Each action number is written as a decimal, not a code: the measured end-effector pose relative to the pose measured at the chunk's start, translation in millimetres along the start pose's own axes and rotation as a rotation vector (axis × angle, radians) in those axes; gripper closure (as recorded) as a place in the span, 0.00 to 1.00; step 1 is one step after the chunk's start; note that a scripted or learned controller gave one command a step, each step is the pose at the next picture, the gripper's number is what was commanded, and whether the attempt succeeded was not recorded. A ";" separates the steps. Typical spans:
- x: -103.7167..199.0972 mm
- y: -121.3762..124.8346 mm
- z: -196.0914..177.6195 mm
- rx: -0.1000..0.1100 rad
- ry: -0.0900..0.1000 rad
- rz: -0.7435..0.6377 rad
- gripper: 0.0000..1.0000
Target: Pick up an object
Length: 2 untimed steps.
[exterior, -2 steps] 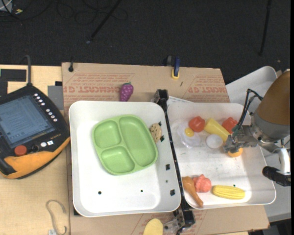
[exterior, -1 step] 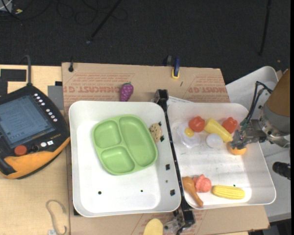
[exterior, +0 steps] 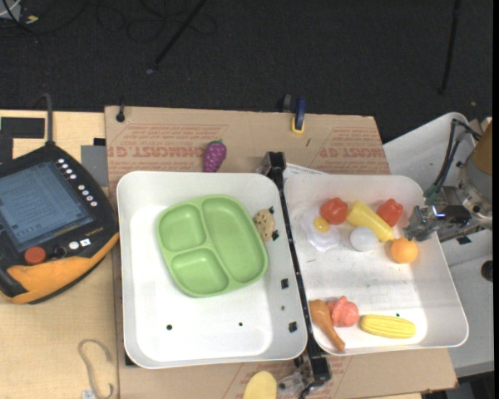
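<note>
The gripper [exterior: 422, 223] hangs over the right bin's [exterior: 449, 306] right rim, just above the toy orange [exterior: 404, 251]; whether its fingers are wide or narrow cannot be told. Left of the orange lie a white egg [exterior: 363, 239], a yellow piece [exterior: 369, 219] and two red pieces. The green divided plate [exterior: 212, 244] sits in the left bin [exterior: 141, 306].

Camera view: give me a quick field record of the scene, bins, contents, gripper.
left bin: green divided plate; cookie beside it
right bin: orange ball, white egg, red pepper, yellow piece, red piece, corn, carrot, pink piece
gripper: at right bin's right rim, just above the orange ball
holding: nothing visible
outside bins: purple grapes, teach pendant
</note>
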<state>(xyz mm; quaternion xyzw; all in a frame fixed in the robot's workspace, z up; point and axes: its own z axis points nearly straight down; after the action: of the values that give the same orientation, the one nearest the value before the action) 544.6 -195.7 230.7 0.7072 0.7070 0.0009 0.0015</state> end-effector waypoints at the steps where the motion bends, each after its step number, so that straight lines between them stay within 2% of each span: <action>1: 57.7 13.7 -0.3 0.004 0.003 -0.004 1.00; 2: 110.4 35.8 11.1 0.005 0.002 -0.004 1.00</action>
<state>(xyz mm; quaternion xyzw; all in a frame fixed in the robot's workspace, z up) 580.5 -85.4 219.6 0.7059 0.7083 0.0000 -0.0010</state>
